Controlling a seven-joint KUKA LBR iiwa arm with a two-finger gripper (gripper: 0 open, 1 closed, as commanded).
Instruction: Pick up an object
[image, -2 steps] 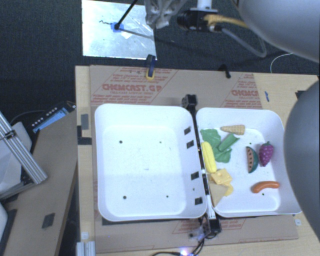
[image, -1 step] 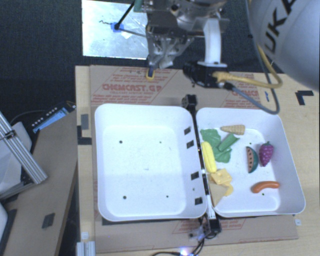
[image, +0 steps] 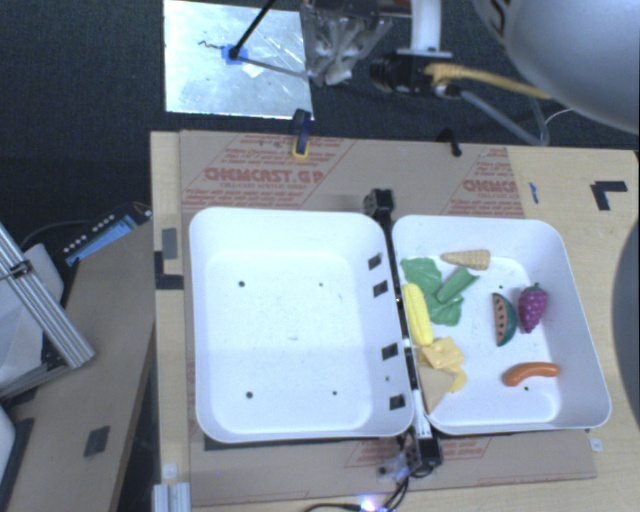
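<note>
Several toy foods lie in the right bin (image: 575, 330). A yellow corn cob (image: 417, 313) rests along its left wall, with green leafy pieces (image: 440, 285) beside it. A tan cone (image: 466, 259) sits near the back. A watermelon slice (image: 503, 318) and purple grapes (image: 532, 306) lie towards the right. An orange sausage (image: 530, 373) is near the front, and yellow cheese pieces (image: 445, 360) are at the front left. My gripper (image: 333, 55) hangs high beyond the bins' far edge, well away from all of them, with nothing seen in it.
The left bin (image: 290, 320) stands beside the right one, joined by a black divider with clips (image: 385, 290). The grey arm (image: 570, 50) and its cables cross the top right. A yellow-blue clamp (image: 300, 135) sits at the board's far edge.
</note>
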